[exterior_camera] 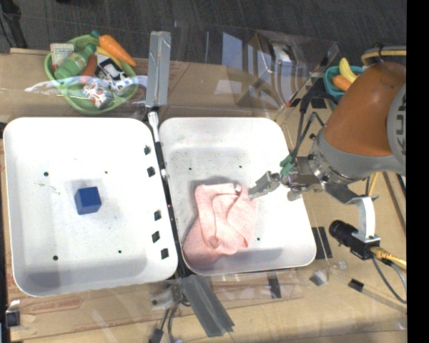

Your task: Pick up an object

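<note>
A crumpled pink cloth [220,224] lies in the right bin [200,138], toward its front middle. A blue cube [88,199] sits in the left bin [28,141], left of centre. My gripper [259,187] reaches in from the right over the right bin, its tip just at the cloth's upper right corner. Whether it touches the cloth is not clear. The orange band of the arm [365,113] looms at the right.
A green bowl [93,73] with toy vegetables and small items stands behind the left bin. A divider with black clips [157,191] runs between the bins. Cables and brackets [350,238] lie on the bench to the right.
</note>
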Available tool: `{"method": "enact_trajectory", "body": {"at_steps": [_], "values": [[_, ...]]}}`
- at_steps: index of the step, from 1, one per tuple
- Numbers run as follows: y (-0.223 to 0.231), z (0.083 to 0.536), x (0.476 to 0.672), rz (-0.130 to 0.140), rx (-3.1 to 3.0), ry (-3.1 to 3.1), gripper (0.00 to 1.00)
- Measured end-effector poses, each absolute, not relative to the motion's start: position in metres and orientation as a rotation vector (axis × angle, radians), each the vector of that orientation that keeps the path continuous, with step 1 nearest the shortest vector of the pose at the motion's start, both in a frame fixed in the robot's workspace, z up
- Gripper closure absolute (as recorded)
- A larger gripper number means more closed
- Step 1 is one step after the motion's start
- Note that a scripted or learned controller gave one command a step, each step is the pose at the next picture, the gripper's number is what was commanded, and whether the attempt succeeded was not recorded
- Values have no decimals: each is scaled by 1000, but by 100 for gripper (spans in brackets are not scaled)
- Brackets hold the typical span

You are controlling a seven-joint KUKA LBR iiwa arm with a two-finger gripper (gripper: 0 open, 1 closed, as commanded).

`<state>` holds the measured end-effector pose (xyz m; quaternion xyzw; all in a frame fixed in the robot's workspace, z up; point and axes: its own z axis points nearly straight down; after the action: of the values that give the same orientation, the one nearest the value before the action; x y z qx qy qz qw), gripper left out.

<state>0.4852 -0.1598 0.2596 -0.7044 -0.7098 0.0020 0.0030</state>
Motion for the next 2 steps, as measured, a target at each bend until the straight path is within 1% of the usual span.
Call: {"method": "enact_trajectory", "body": {"at_steps": [1,2], "values": [[-159,93,536,-1,-2153,-2288,0],[-99,92,558,-1,-1876,-2520,0]]}}
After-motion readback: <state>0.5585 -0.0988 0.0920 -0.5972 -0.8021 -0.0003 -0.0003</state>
